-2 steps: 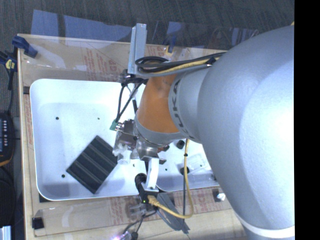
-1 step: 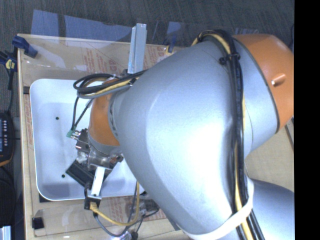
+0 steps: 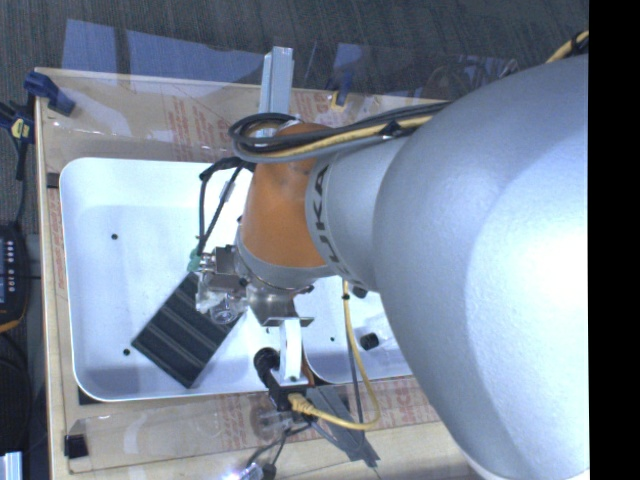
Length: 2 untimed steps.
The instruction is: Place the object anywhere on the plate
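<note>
Left bin (image 3: pixel 100 198): a dark ribbed slab, the plate (image 3: pixel 182 330), lies flat toward the bin's 5 o'clock corner, long axis running 7 to 1 o'clock. The plate's upper end sits under the wrist hardware.

Tool (image 3: pixel 222 290): metallic cluster at the end of the orange-banded wrist (image 3: pixel 285 218), hanging over the plate's 1 o'clock end. How far it is open cannot be told from this slant, nor whether it has hold of anything; the arm's own bulk and cabling sit in the way.

Object: no separate item can be picked out. A small green fleck (image 3: pixel 194 262) shows at 10 o'clock of the tool, too small to identify. If an object is carried, it would be over the plate's upper end.

Right bin (image 3: pixel 345 363): a slice of its rim shows at 4 o'clock of the tool, under the arm (image 3: pixel 460 268).

Risks, as judgement:
- Release this close to the plate's 1 o'clock end could let the object tip off onto the bin floor; cause is placement near an edge rather than the middle.
- Ribbed surface may let a rounded item roll along the grooves.
- Descent too low could press the tool onto the plate and skid it toward the bin wall at 5 o'clock.
- An empty tool would mean a placement with nothing delivered.
- Yellow cable (image 3: pixel 350 133) loops near the wrist; snagging looks unlikely but possible on retreat.
</note>
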Each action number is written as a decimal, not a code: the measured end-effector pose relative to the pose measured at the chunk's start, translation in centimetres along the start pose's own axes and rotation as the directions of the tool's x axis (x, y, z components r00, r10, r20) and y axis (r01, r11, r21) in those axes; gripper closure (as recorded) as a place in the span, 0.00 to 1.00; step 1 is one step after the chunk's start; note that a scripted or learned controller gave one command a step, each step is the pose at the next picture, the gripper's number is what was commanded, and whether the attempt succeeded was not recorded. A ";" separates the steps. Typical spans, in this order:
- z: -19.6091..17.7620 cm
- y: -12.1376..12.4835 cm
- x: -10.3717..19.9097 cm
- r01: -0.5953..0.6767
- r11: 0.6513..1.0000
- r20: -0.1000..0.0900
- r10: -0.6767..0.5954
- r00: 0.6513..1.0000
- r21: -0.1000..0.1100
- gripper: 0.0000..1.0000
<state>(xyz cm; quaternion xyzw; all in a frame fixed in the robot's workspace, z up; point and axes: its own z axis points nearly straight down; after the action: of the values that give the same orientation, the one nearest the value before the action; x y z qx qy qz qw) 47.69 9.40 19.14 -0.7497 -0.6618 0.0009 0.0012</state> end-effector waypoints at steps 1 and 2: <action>6.7 2.2 7.4 -0.373 0.928 0.004 0.373 0.928 0.005 1.00; 0.0 -0.1 0.1 0.039 0.999 0.000 -0.039 0.999 0.004 1.00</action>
<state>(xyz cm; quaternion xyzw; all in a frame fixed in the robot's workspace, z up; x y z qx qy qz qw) 47.58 9.55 19.12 -0.7368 -0.6761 0.0022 0.0024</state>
